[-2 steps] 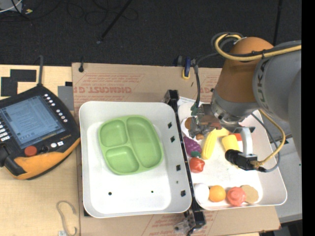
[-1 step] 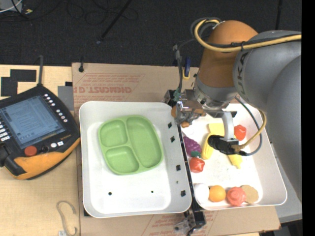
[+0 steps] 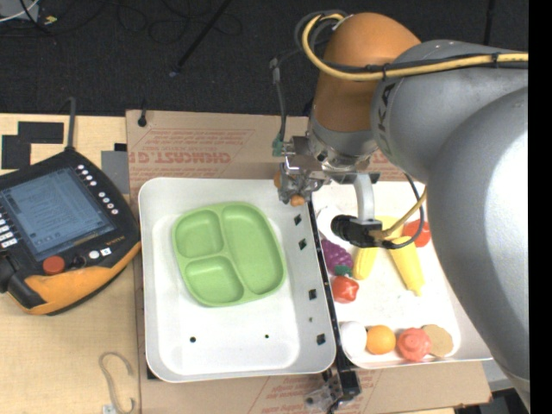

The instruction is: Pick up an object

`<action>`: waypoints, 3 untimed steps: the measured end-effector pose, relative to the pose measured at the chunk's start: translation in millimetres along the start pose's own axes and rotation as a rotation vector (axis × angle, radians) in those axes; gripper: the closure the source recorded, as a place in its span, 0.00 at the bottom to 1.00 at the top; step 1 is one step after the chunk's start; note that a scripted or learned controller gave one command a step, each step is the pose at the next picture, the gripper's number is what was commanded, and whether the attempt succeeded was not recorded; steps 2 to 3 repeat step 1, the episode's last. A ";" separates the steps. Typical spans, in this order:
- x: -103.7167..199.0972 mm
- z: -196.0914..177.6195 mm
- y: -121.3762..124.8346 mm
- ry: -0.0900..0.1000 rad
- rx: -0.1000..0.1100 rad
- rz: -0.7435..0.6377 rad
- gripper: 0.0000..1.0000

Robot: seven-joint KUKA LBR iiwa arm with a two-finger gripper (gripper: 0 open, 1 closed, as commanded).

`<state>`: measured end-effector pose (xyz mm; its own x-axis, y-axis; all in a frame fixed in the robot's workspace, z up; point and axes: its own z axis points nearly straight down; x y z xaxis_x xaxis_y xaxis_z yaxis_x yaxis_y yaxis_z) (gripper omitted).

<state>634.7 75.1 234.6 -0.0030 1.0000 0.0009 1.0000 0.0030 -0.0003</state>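
My gripper (image 3: 291, 186) hangs over the far end of the divider between the two white bins. A small orange thing (image 3: 297, 200) shows right under it; whether it is gripped I cannot tell. The right bin (image 3: 448, 317) holds purple grapes (image 3: 335, 253), a red pepper (image 3: 345, 289), two yellow pieces (image 3: 407, 267) and a red piece (image 3: 421, 232). Along its near edge lie a white egg (image 3: 352, 333), an orange (image 3: 380, 340), a strawberry (image 3: 414, 343) and a tan biscuit (image 3: 440, 341). A green divided plate (image 3: 228, 253) lies in the left bin (image 3: 164, 335).
The big grey arm (image 3: 466, 145) covers the right bin's far right part. A teach pendant (image 3: 60, 222) rests on the bench left of the bins. A metal hook (image 3: 116, 378) lies at the front left. Cardboard (image 3: 198, 145) lies under the bins.
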 end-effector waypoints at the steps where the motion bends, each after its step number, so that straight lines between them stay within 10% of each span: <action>1: 4.9 17.6 -6.5 -0.002 0.005 0.004 1.00; 3: 4.9 17.6 -6.5 -0.002 0.005 0.004 1.00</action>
